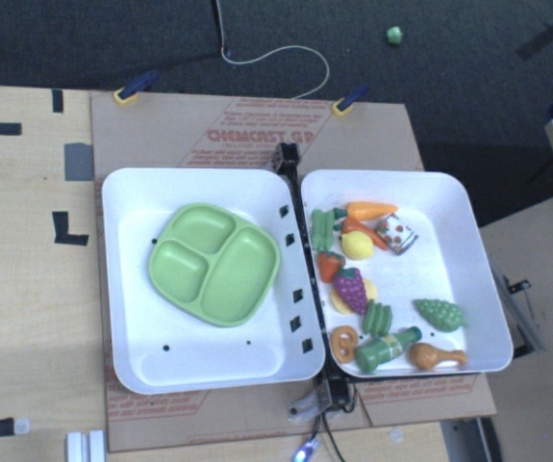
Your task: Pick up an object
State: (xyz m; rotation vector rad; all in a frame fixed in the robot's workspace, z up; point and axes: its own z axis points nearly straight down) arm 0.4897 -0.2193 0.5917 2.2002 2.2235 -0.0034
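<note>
L bin [132, 258] holds green tray [215, 264]; toy food in R bin [468, 258], grapes [350, 290] at 9 o'clock. Hand state: can't tell.

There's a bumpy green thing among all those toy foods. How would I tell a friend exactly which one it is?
Start at the right-hand white bin, the one crowded with toy food. Look toward its right side, just above the brown drumstick near the lower corner. The bumpy green cluster lies there alone on bare white; unlike the smooth green bottle nearby, it is knobbly and tapered.
</note>
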